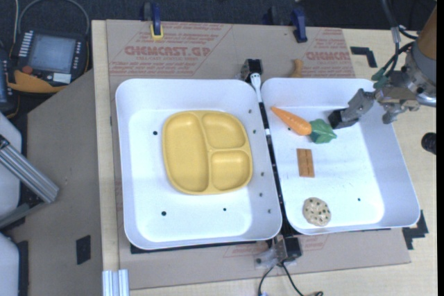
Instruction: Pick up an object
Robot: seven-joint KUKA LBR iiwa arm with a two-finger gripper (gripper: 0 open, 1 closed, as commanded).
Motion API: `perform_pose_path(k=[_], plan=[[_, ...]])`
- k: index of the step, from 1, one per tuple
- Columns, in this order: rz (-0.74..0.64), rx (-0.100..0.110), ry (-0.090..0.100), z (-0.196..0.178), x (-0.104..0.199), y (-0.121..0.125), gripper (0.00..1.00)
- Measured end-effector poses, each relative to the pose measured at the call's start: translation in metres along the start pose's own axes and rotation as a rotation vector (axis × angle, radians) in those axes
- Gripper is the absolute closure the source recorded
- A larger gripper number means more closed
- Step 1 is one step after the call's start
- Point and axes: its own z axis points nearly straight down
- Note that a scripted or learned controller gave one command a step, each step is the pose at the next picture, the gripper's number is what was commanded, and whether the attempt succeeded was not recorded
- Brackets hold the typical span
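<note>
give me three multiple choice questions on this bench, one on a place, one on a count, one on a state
1. Where is the yellow plate?
A) in the left bin
B) on the floor
C) on the cardboard behind the bins

2. How many things lie in the right bin?
A) one
B) three
C) five

3. How does the plate lie?
A) upside down
B) on its edge
C) compartments facing up

Answers: 1 A, it sits in the middle of the left bin; 2 B, a carrot, a brown wafer and a cookie; 3 C, its three hollows show from above.
</note>
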Motion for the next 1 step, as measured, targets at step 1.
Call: perform_pose_path(k=[1], plan=[[-0.003,-0.010,-0.002,-0.0053,0.0002,0.0017,0.00]])
